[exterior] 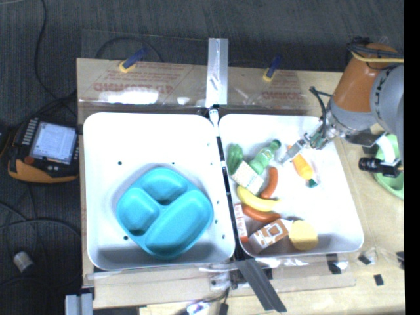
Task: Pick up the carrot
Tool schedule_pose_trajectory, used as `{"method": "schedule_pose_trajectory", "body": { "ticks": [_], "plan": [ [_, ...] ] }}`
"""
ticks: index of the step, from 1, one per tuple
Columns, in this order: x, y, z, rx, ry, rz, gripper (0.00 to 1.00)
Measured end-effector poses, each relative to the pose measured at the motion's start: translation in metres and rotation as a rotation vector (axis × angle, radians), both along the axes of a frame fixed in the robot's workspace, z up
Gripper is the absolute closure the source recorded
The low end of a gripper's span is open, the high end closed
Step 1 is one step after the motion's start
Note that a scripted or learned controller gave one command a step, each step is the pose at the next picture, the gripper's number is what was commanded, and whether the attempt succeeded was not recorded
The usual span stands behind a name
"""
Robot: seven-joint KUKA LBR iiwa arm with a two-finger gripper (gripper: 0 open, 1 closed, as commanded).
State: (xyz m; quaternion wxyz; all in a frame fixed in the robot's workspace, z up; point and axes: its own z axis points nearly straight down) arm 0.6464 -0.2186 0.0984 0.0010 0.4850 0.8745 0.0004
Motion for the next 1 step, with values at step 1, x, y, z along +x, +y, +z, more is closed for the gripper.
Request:
{"method": "schedule_pose_trajectory", "body": {
  "ticks": [1],
  "plan": [
    [0.0013,0.0020,0.0102,0.002,-0.003,0.001,1.00]
  ]
}}
